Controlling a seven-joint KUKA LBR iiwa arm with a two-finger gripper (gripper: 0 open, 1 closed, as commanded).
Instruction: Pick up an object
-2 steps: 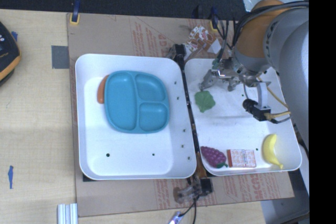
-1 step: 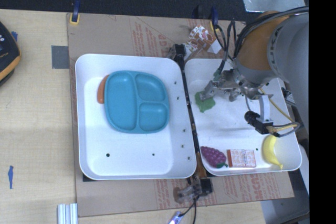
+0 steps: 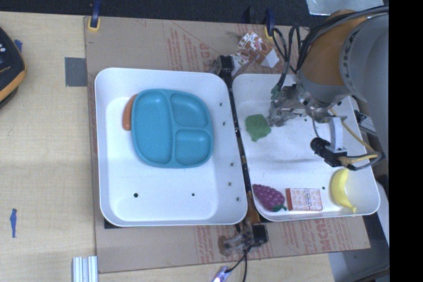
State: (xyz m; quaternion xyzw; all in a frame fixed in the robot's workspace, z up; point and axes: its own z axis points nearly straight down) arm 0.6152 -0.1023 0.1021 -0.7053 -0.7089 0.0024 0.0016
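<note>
In the left white bin [image 3: 112, 162] I see a blue three-compartment plastic plate [image 3: 173, 127] with an orange item [image 3: 126, 113] tucked under its left edge. In the right white bin [image 3: 291, 150], a green lumpy object [image 3: 258, 127] lies just beside the gripper [image 3: 283, 113]; its state I cannot tell. Purple toy grapes [image 3: 268, 195], a small red-and-white carton [image 3: 304, 199] and a yellow banana [image 3: 341, 189] line the near wall.

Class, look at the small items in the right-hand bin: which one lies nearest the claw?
The green item. It lies just left of the claw, while the purple grapes, the red and white packet and the banana sit along the bin's near edge.
</note>
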